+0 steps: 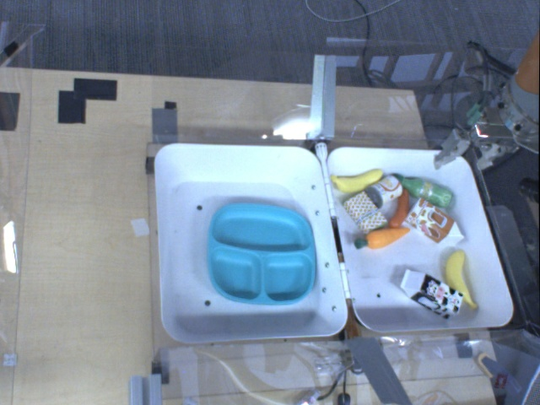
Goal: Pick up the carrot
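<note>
Your tool point(449, 153) hovers at the right bin's point(494, 310) far corner, grip state unclear, so approach the carrot point(386, 238) lying mid-bin beside the snack packet point(430, 222) from above

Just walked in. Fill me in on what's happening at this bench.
A robot arm is set to pick up the carrot, which lies untouched in the right bin among two bananas, a green bottle and some small cartons. The gripper sits at that bin's far right corner, away from the carrot, with nothing visibly in it. The left bin holds a blue divided tray. The pick has not started yet.
</note>
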